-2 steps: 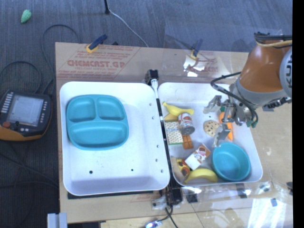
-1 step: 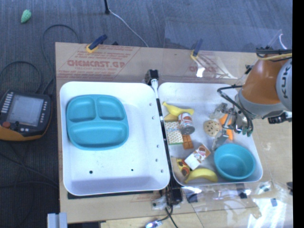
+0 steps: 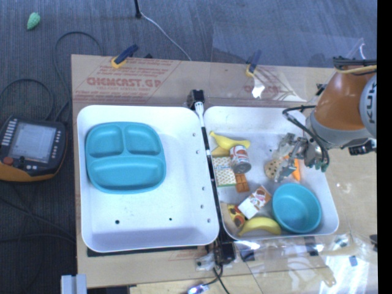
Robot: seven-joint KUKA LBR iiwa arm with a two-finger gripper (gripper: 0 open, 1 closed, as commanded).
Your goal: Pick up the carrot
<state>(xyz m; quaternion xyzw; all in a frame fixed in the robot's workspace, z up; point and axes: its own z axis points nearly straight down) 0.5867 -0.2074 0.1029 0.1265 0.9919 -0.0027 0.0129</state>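
Fingers of the gripper (image 3: 293,160) sit in the right bin (image 3: 269,116), closed on the carrot (image 3: 296,168), whose orange body shows between them. Carrot lies just above the blue bowl (image 3: 296,208), beside a cookie (image 3: 273,165).

We see an evenly and rather brightly lit scene, with a cool, bluish cast over the carpet (image 3: 245,11). The white bins (image 3: 153,225) come close to washing out, so their rims lose detail. Glare sits on the clear plastic sheet (image 3: 275,84) at the bench's far edge and on the crinkled plastic (image 3: 343,268) at the near right corner. Shadows are soft and short, lying close under the blue tray (image 3: 125,157) and the blue bowl (image 3: 296,207). The picture is low in resolution; small items in the right bin look mushy, and the gripper (image 3: 294,158) is blurred.
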